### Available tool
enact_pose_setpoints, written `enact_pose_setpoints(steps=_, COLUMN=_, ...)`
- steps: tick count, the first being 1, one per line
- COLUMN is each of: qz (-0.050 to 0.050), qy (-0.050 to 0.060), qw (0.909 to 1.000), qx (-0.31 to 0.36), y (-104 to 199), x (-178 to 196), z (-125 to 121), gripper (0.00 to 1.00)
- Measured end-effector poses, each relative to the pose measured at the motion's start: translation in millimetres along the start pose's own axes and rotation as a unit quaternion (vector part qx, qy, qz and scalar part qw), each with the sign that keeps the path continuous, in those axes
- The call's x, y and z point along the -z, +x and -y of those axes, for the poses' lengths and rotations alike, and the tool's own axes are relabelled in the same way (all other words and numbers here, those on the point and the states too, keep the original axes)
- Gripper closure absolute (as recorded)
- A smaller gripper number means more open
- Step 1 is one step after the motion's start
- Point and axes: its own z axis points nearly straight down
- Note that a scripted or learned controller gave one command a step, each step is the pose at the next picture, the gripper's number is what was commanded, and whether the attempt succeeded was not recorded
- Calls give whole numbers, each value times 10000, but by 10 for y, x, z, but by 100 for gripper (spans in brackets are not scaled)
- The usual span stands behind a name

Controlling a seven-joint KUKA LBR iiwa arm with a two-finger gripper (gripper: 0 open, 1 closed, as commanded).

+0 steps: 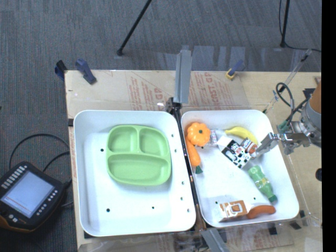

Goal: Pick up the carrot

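The floor (105, 25) is covered with a dark grey carpet with a fine ribbed pattern. On the far side two thin black stand legs (137, 21) cross it, one near the middle and one at the right. The tabletop (131, 88) is pale brown board with faded red print on it. Blue clamps (84, 71) hold its far left corner, and a yellow and blue clamp (233, 70) sits on its far edge. A handheld control pendant (29, 193) with a cable lies on the carpet at the near left. The light is even and soft.

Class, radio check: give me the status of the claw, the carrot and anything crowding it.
Claw over right bin's right side, grip unreadable. Carrot lying against that bin's left wall, apart from the claw. Pumpkin touching carrot's top end.
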Motion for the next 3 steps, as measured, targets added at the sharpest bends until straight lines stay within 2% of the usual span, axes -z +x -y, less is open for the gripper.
enact_pose_setpoints(steps=1, qz=-1, qy=5, qw=9976, qx=-693, y=1036, x=-949, z=-767, gripper=0)
enact_pose_setpoints(steps=2, qz=12, qy=-13, qw=9993, qx=382, y=1275, x=-450, z=-1111, gripper=0)
enact_pose_setpoints(steps=3, qz=2, qy=-120, qw=9988, qx=475, y=1008, x=-1058, z=-1176, gripper=0)
